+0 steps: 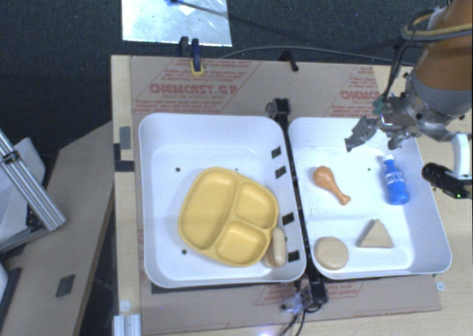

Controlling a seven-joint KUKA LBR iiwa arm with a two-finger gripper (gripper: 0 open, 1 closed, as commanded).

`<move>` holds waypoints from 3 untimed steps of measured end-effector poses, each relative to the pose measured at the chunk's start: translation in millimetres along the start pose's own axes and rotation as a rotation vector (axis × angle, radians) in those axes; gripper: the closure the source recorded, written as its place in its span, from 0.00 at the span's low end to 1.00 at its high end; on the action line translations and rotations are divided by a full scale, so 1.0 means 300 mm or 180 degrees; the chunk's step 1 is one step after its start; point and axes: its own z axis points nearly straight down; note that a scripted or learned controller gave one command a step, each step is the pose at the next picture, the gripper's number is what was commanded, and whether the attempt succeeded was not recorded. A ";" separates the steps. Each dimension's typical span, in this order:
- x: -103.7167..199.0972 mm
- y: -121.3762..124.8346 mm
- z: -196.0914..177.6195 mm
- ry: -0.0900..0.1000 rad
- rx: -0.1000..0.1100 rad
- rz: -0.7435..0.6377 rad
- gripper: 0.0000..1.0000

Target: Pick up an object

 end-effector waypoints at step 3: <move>0.006 0.025 0.535 0.0004 0.0013 0.0006 0.00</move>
